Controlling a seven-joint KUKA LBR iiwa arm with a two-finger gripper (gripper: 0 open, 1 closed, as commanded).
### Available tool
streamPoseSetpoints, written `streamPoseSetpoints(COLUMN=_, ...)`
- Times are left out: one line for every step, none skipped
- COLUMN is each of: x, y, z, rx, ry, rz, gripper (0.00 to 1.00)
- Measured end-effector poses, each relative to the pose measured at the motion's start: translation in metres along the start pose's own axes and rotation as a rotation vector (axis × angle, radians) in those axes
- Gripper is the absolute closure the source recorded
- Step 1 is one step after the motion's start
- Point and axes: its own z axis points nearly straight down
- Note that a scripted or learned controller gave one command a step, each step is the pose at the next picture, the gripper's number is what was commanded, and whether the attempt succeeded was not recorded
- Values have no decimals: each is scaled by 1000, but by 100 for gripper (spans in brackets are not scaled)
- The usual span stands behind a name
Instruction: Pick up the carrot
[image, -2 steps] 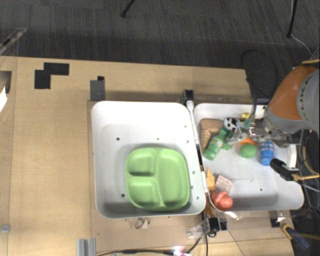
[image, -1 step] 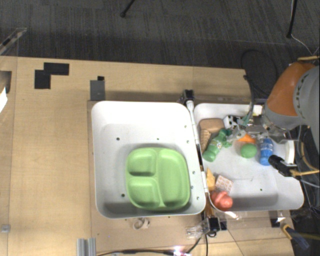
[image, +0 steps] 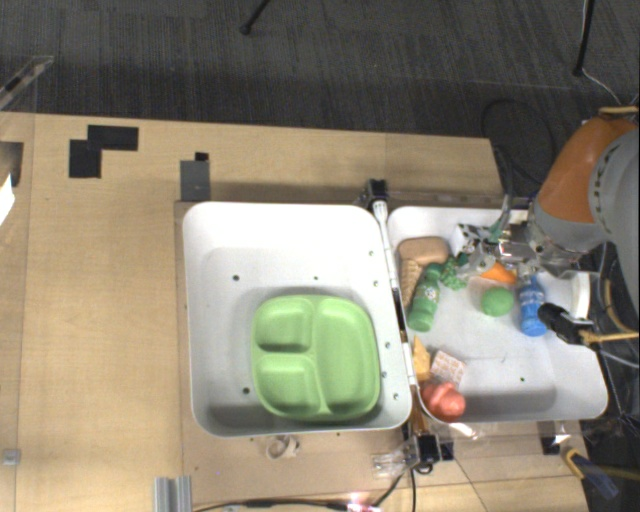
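In the right bin (image: 575, 395), the gripper (image: 497, 250) is hovering just over the orange carrot (image: 497, 272), which is lying directly above the green ball (image: 496, 301). Whether its jaws are released or clenched, I cannot tell. Descending squarely, clear of the ball, seems wisest.

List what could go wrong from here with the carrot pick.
1. Crowding: the carrot lies in the right bin close to a green ball, a blue bottle and a green bottle, so the tool might nudge or grab a neighbour instead.
2. The carrot sits partly under the tool, hard to see; the grasp may miss.
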Motion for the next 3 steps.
streamPoseSetpoints(x=1, y=6, z=-15, rx=-20, ry=-7, rz=-10, gripper=100)
streamPoseSetpoints(x=1, y=5, z=-14, rx=-18, ry=-7, rz=-11, gripper=0)
streamPoseSetpoints(x=2, y=7, z=-26, rx=-22, ry=-10, rz=-20, gripper=100)
